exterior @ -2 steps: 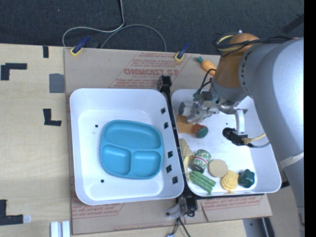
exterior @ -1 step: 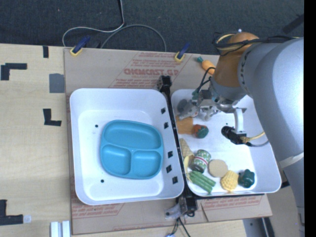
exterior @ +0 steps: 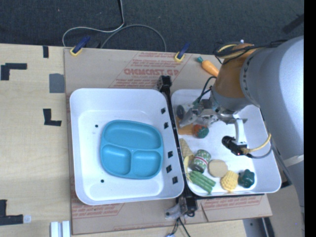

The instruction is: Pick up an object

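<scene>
The grey arm (exterior: 276, 88), nearest the lens, reached in from the right over the right bin (exterior: 264, 147), its pincer (exterior: 197, 116) low at the bin's upper left beside a small red-and-green toy (exterior: 201, 131), likely the pick target; whether the pincer was clenched could not be told. Toy foods crowded the near edge: corn (exterior: 228, 180), a green vegetable (exterior: 202, 180), a tin (exterior: 201, 159). A blue divided plate (exterior: 132, 148) sat apart in the left bin (exterior: 84, 132).

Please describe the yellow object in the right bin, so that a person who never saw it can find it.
Look at the right bin, along its front edge. There a yellow corn cob lies between a tan round piece and a dark green piece. It alone is bright yellow and bumpy.
</scene>
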Robot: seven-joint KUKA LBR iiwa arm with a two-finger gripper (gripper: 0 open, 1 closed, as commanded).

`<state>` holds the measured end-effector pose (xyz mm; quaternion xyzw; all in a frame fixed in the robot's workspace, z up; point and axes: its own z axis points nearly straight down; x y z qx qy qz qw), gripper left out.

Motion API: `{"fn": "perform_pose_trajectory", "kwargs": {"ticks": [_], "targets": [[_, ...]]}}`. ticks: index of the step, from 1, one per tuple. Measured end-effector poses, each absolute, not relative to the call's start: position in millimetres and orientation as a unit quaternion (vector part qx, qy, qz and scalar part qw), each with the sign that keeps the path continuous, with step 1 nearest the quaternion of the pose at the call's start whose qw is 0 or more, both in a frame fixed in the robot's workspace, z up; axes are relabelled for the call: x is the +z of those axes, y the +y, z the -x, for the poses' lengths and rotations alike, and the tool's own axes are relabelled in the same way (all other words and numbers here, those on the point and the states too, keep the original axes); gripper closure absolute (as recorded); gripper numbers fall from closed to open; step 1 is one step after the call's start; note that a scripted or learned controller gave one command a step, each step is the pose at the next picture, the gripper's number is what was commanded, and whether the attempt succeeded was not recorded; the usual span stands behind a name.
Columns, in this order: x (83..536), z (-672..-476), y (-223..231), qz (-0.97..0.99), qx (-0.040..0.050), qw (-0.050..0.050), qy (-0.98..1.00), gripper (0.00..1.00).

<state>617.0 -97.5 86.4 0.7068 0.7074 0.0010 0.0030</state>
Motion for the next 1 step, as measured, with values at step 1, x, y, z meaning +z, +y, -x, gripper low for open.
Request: {"fn": "perform_pose_trajectory", "kwargs": {"ticks": [1], "targets": [[86.6,-614.2,-96.3,-0.707,0.0009,0.003,0.707,0.00]]}}
